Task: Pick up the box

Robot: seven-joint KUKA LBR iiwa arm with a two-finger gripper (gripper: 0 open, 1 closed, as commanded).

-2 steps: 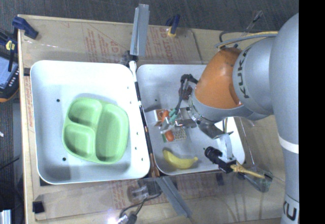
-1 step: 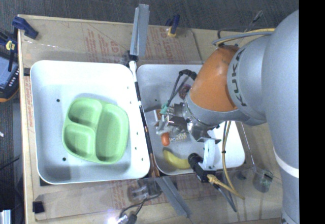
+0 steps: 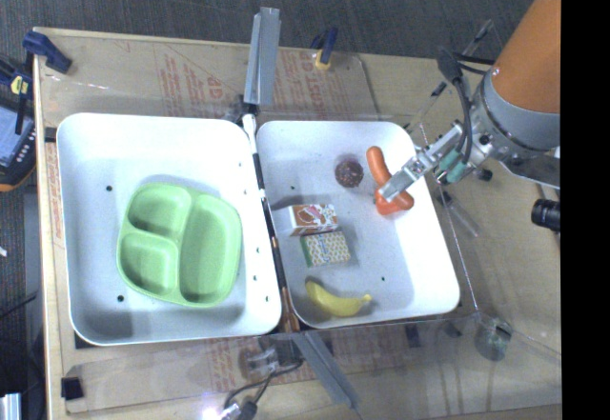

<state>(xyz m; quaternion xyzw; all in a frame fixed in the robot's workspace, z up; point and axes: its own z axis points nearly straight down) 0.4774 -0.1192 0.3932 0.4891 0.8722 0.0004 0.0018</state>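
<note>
The desk [image 3: 143, 75] carries two shallow white bins side by side: the left bin [image 3: 95, 142] holds one green divided tray [image 3: 179, 244] with three compartments, and the right bin [image 3: 419, 266] holds everything else. The grey arm [image 3: 519, 113] with its orange band reaches over the right bin's right rim, and its gripper [image 3: 396, 188] hangs above one orange sausage-shaped piece [image 3: 383, 182]; I cannot tell whether the fingers are released or clenched. Near the right bin's front wall lies one yellow banana [image 3: 336, 299]. Toward the right bin's middle, close to its left wall, lie two small boxes, touching or nearly so: a green patterned box [image 3: 325, 248], flat and rectangular, and a red-and-white box [image 3: 314, 215] just behind it. One dark round piece [image 3: 349, 171] sits beside the sausage.
</note>
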